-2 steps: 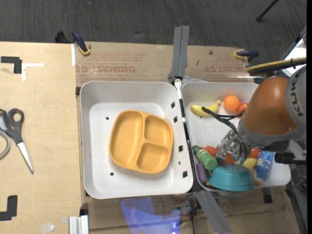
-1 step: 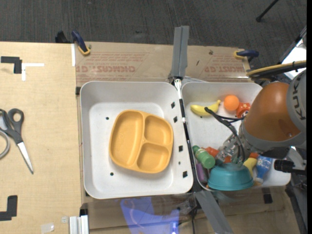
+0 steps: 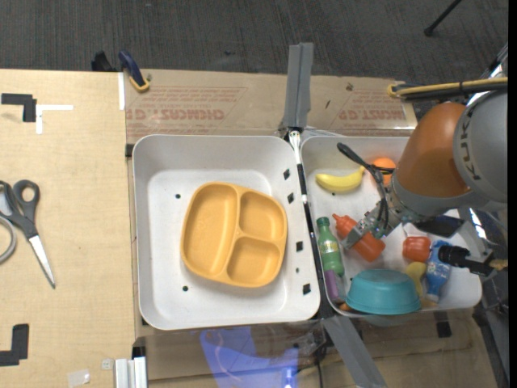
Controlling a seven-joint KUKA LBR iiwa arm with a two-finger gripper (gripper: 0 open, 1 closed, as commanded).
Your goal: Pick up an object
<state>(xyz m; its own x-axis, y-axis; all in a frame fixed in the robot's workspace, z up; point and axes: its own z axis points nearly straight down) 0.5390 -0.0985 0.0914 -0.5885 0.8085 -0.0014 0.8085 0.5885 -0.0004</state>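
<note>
orange-banded arm has its gripper low in the right bin at an orange toy, jaw state unclear, nothing lifted yet.

Scissors cut off at left

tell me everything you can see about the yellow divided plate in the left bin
The yellow divided plate looks like smooth, matte plastic, a rounded square with a raised rim. Ridges split it into three compartments: one large on the view's left and two smaller on the right. It lies flat and right side up, slightly rotated, near the middle of the left bin, resting on the bin's floor and clear of its walls.
</note>
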